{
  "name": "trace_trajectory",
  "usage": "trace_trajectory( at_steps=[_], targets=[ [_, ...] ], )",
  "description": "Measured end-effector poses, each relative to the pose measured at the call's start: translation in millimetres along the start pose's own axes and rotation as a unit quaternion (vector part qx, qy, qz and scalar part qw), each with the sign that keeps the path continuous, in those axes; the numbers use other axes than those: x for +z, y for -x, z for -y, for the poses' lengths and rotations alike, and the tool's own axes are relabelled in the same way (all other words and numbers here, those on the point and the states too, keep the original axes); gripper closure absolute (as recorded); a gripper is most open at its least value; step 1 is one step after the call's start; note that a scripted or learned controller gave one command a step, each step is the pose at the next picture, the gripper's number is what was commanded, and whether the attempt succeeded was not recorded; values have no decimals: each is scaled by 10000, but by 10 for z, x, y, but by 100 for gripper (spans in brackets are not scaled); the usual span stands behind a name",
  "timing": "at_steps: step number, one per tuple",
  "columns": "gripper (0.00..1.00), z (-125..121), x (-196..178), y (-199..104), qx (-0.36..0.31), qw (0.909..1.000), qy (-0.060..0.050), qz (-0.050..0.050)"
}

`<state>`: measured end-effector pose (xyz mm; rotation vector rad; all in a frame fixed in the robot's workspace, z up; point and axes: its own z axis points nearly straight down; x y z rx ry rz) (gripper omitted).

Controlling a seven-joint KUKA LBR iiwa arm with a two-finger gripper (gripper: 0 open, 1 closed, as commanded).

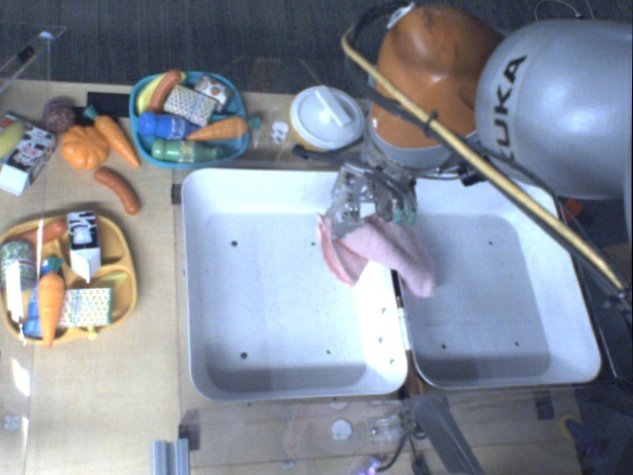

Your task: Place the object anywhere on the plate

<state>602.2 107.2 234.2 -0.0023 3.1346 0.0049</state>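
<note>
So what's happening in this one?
The arm's gripper is over the seam between the two white bins, with a pink cloth hanging from it, bunched at the fingers and draped over the divider. To the left, a blue bowl and a yellow tray hold toy food.

The pink cloth (381, 250) hides the end effector's (374, 211) fingertips, and the grey arm (554, 107) is cut off at the right edge.
</note>
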Motion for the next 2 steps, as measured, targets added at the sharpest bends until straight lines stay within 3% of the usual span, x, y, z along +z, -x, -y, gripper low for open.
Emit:
trace_trajectory(
  at_steps=[1,2],
  targets=[
    [100,-421,55,-282,-2,10000,-2,-13],
    [0,-421,54,-282,-2,10000,-1,-12]
  ],
)
